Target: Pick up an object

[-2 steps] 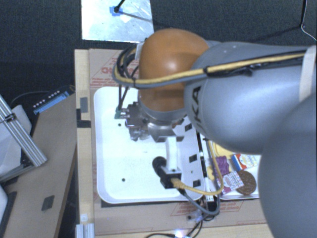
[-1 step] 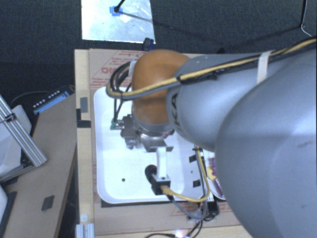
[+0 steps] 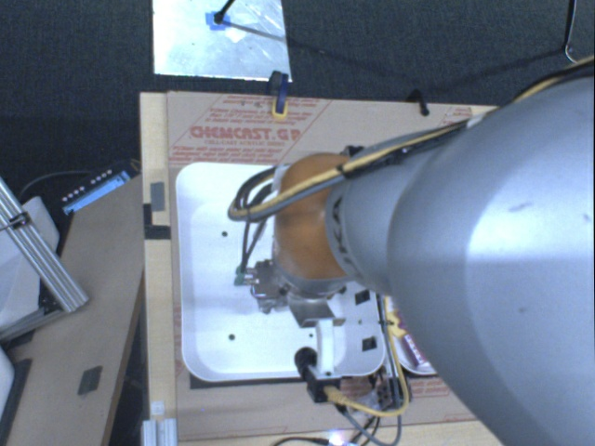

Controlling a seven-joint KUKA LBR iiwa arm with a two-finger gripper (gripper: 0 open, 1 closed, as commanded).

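From the camera above, the big grey arm reaches in from the right and leans low over the white bin, I think so it can hunt for something to grab. Its orange band sits right over the middle. The claw is tucked under the wrist, so I cannot tell its state. A small colourful thing peeks out beside the arm, near the wrist.

Dark carpet floor surrounds a wooden bench, with a shiny metal sheet beyond.
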